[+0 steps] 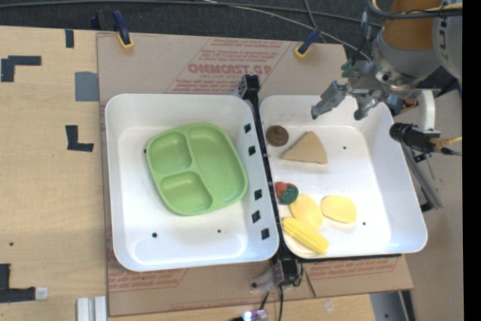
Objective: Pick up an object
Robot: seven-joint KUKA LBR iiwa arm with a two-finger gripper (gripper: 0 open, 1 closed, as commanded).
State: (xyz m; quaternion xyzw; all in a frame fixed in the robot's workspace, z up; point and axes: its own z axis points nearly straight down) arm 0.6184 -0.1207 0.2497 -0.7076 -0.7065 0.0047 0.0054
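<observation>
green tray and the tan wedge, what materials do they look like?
Green tray: looks like moulded plastic, smooth with a soft sheen, one even colour, rounded compartment ridges. Tan wedge: probably foam or soft plastic play food, matte with no glare; shaped like a bread or cheese slice, but the view is too coarse to settle it.

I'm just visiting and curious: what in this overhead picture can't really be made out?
- Small red, green and orange item: too small and blurred to identify.
- Arm: cut off by the picture's top right.
- Yellow corn: partly overlaps a yellow piece, hiding that piece's lower edge.
- Pincer: blurred; its finger pads are unclear.
</observation>
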